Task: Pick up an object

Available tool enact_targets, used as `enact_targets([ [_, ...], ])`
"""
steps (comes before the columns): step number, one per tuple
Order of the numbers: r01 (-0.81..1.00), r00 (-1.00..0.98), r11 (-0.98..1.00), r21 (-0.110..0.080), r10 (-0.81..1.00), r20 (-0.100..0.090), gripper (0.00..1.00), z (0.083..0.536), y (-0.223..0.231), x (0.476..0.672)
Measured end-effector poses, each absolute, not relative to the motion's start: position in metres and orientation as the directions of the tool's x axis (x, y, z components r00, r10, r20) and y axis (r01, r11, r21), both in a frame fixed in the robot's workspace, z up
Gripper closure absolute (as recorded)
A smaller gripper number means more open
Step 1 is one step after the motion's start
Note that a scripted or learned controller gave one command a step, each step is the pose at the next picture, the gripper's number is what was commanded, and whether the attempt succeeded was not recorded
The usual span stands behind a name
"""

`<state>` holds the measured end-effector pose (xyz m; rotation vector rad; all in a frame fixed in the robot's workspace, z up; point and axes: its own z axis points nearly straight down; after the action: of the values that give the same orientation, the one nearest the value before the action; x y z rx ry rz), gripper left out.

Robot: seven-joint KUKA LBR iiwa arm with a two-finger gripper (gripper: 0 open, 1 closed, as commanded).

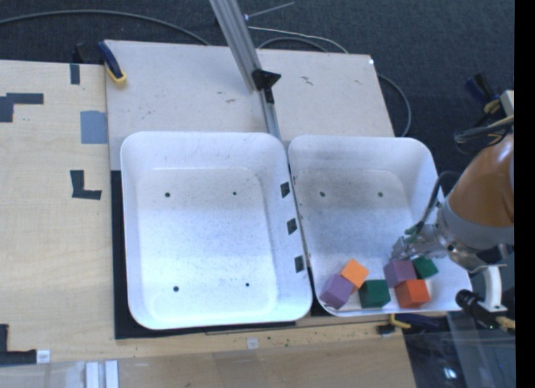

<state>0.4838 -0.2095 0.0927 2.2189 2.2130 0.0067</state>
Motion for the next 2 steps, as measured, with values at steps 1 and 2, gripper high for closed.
enact_targets([
  [1, 1.000, -0.001, 0.001, 0.002, 1.000, 0.000, 0.00, 0.0924, -0.2087, 0.4833],
  [2, 1.000, -0.001, 0.001, 0.002, 1.000, 0.001, 0.00, 0.0922, -0.2087, 0.4830],
])
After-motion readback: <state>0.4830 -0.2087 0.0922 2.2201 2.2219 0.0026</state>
